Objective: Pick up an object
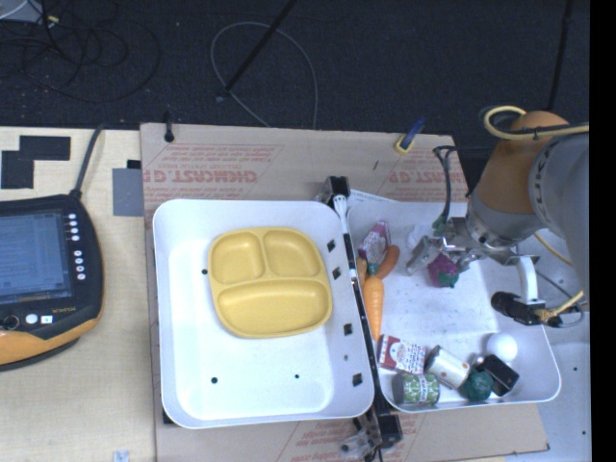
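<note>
Right of centre in the frame, you see the gripper [435,254] low over the right bin [539,373], its metal fingers [422,256] spread a little and pointing toward the frame's left. Just beside them, touching or nearly so, sits a small purple-and-green object [445,271]; you cannot tell whether it is between the fingers or merely next to them. Further left in that bin, an orange carrot [372,303] lies along the divider, with a pink-topped packet [376,240] and a reddish piece [389,259] above it. Along the bin's lower edge you find a red-and-white packet [402,354], a green can [420,390], a white cylinder [448,365], a dark green ball [477,384], a black block [500,373] and a white ball [500,346]. Over in the left bin [183,354], a yellow divided plate [271,282] rests in the upper half. At far left of the frame lies a teach pendant [43,275]
</note>
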`<state>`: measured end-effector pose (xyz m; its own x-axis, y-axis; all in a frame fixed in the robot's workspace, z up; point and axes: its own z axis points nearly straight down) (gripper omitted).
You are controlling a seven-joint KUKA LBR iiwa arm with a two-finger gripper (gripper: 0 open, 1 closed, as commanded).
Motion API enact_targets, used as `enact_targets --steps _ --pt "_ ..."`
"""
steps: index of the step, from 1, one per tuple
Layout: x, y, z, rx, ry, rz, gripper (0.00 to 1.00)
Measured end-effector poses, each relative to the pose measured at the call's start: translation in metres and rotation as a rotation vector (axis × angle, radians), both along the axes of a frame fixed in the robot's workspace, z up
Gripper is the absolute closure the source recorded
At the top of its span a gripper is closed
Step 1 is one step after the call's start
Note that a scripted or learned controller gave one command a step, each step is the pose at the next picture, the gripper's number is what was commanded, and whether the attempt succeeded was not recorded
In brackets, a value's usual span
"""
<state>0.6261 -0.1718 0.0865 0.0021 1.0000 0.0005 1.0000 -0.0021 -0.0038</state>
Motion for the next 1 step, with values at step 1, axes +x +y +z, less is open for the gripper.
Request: enact_targets --steps 1 --pt "0.0003 -0.0005 0.0098 0.003 0.001 -0.002 1.0"
